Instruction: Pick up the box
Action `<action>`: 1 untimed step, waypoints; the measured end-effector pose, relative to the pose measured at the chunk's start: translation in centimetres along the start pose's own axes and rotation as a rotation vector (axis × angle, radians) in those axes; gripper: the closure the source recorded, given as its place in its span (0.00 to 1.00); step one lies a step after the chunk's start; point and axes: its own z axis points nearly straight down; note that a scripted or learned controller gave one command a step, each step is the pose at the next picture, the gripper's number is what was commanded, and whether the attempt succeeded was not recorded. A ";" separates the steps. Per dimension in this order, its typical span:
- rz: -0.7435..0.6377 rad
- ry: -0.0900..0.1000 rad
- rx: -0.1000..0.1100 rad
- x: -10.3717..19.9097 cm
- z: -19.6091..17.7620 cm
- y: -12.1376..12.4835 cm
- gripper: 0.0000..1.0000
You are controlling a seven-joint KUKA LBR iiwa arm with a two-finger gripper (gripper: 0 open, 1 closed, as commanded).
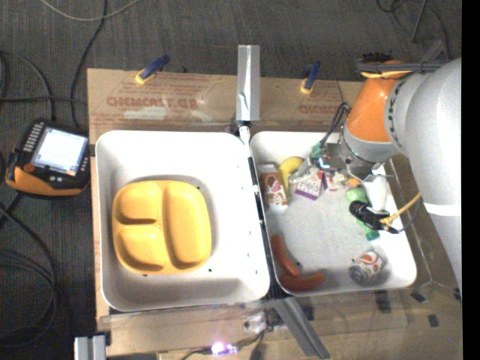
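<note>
arm [442, 126]: cut off at 3 o'clock edge | gripper [324, 165]: blurred among clutter | box [308, 184]: label too small to read

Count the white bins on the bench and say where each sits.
2. The left bin holds a yellow divided plate. The right bin sits beside it, holding the small clutter under the arm.

Dark grey carpet floor [187, 21] w/ loose cables [90, 6]. Brown counter [172, 100], blue/yellow clamps [152, 68] at far edge. Orange-black pendant [49, 158] on floor, left.
</note>
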 end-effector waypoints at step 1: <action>-0.002 -0.002 -0.013 0.0 -1.4 0.4 1.00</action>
